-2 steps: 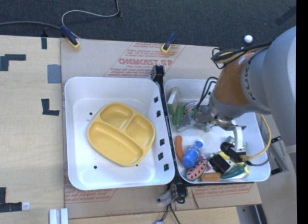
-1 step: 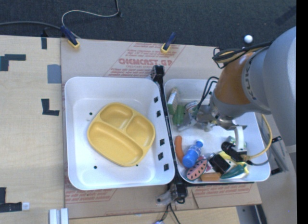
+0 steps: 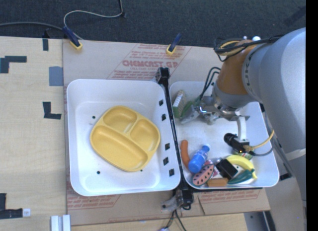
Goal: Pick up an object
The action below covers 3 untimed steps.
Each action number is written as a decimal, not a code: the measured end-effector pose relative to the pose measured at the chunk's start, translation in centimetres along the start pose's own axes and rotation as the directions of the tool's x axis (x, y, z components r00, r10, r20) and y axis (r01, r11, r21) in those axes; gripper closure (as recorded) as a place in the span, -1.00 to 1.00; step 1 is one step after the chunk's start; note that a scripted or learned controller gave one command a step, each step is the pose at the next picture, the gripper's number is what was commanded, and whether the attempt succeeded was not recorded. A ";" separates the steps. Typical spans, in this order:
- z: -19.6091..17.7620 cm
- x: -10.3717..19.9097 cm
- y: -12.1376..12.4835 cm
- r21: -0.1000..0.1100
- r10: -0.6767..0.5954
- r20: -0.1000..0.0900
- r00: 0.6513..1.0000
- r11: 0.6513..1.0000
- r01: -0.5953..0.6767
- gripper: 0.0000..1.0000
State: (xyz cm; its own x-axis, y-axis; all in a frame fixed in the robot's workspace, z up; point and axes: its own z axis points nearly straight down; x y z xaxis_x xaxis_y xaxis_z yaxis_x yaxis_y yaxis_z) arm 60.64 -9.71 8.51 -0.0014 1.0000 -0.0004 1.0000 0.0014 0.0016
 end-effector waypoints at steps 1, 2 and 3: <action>0.5 -0.5 4.4 0.080 0.014 -0.012 1.000 0.997 -0.013 -1.00; -0.4 -0.5 4.3 0.082 0.012 -0.010 1.000 0.997 -0.011 1.00; -0.4 -0.7 4.3 0.082 0.012 -0.006 1.000 0.997 -0.012 -1.00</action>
State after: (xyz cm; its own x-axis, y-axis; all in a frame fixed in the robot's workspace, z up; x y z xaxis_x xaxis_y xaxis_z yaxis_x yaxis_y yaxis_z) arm 64.94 -10.38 8.88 0.0107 0.9999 0.0057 0.9967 -0.0102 -0.0803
